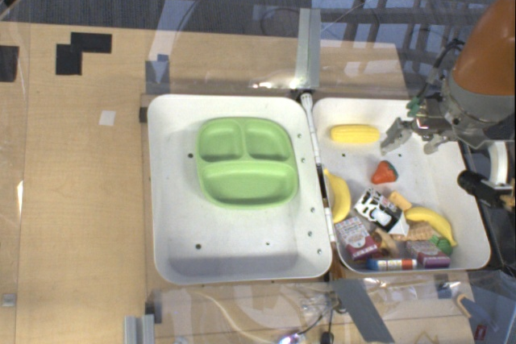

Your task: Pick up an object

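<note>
Gripper (411,137) hangs over the right bin (476,254), fingers parted, holding nothing. Corn cob (355,134) lies just beside it. Black-and-white carton (377,209) bears print too small to read.

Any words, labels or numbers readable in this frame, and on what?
None can be read.
Black and white packet in the right bin: print too blurred.
Small packets beside it: too small.
Markers at the front: no legible label.
</note>
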Robot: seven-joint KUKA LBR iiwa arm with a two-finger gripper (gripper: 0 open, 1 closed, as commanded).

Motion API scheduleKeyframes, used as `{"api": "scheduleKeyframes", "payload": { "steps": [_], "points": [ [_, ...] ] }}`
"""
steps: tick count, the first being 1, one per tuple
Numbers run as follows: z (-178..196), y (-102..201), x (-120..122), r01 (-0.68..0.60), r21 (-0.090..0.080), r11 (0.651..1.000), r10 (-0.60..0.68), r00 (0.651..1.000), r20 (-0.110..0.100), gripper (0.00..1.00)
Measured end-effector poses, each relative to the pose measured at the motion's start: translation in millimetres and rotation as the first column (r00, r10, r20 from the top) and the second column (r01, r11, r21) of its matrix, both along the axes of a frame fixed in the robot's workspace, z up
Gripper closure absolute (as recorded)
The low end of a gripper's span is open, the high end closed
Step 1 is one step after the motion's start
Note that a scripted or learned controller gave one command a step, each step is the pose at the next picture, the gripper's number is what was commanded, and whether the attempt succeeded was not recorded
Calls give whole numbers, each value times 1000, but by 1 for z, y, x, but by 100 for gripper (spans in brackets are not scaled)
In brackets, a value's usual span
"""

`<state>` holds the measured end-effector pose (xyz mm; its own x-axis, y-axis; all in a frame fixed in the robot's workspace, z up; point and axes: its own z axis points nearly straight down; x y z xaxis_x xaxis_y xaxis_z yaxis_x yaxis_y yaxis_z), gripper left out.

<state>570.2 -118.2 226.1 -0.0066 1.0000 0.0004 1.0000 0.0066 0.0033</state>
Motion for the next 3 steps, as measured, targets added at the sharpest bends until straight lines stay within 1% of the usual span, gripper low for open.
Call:
{"api": "scheduleKeyframes", "payload": {
  "steps": [1,2,3],
  "points": [
    [-133,1,-1,-106,-1,994,106,994,4,0],
    [-122,2,1,-105,-1,994,105,994,8,100],
    [-3,82,31,-85,0,996,85,996,5,100]
  ]
}}
